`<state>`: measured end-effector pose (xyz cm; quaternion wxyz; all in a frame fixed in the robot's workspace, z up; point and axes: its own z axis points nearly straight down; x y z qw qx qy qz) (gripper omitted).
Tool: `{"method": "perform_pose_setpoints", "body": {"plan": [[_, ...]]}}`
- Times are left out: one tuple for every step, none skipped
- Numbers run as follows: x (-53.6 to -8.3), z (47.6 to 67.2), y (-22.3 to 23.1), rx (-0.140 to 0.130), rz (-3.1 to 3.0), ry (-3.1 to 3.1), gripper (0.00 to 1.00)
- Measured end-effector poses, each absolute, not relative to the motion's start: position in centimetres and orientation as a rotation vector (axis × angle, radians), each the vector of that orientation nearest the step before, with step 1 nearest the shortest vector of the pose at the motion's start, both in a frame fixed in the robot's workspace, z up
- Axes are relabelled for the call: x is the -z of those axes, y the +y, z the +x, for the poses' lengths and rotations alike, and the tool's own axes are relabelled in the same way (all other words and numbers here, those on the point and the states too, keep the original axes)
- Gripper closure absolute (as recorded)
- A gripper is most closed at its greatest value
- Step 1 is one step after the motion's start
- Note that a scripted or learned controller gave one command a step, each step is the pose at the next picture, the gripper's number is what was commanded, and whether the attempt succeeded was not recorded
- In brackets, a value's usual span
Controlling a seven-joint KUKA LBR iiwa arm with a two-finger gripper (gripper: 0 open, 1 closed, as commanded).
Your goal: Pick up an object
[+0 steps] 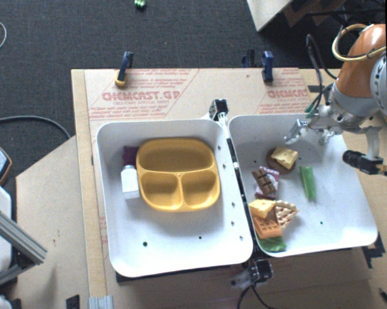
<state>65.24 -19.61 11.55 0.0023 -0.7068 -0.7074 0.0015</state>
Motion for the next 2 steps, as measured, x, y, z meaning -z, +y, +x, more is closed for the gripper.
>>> {"method": "perform_pose_setpoints", "body": {"plan": [[-8.5, 65.4, -19.5, 0.002, -2.219, -2.224, 0.0], [-9.7, 65.4, -19.5, 0.001, -2.22, -2.226, 1.0]]}}
